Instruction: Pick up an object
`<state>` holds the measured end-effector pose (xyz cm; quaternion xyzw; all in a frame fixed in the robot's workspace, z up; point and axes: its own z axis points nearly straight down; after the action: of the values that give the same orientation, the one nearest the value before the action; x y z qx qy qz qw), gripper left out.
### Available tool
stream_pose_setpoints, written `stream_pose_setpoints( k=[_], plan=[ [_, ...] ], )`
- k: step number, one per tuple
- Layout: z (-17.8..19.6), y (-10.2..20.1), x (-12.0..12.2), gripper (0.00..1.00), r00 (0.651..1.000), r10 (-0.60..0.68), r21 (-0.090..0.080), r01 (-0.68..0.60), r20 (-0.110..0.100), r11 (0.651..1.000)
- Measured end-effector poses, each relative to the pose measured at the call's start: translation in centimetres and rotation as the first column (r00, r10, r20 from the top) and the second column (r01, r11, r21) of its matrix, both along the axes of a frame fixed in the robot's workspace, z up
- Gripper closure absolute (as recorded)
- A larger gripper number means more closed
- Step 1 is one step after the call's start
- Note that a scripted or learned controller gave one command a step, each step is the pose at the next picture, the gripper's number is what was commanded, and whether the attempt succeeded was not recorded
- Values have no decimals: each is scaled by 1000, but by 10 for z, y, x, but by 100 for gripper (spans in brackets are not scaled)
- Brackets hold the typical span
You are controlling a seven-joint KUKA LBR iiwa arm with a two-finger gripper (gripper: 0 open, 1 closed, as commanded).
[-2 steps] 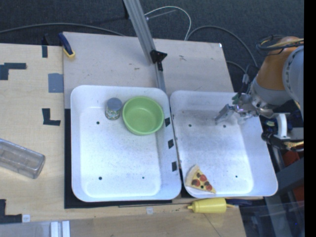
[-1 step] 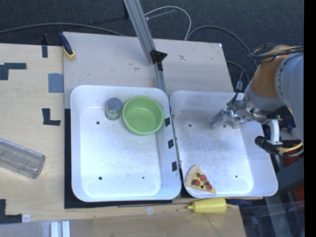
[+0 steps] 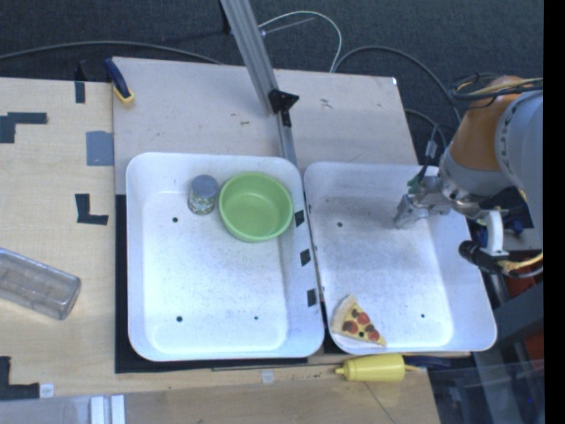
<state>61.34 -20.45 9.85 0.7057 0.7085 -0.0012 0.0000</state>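
My gripper [image 3: 406, 216] hangs over the upper right part of the right bin [image 3: 459, 325], its fingers pointing down and left, with nothing seen between them. A toy pizza slice [image 3: 357, 321] lies at that bin's lower left corner, well below the gripper. In the left bin [image 3: 150, 325] a green bowl [image 3: 256, 206] sits at the top right, and a small grey-lidded can [image 3: 203, 193] stands just left of it. A yellow bottle [image 3: 372, 368] lies on the bench just below the right bin's front edge.
A slanted metal pole [image 3: 256, 51] with a black clamp runs down to the gap between the bins. A clear plastic container [image 3: 33, 284] lies on the bench at far left. Cables trail across the floor behind the bench.
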Motion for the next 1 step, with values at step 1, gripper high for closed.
stream_pose_setpoints(
  k=[1],
  plan=[
    [63,3,2,100,1000,-2,0,2,6,1000]
  ],
)
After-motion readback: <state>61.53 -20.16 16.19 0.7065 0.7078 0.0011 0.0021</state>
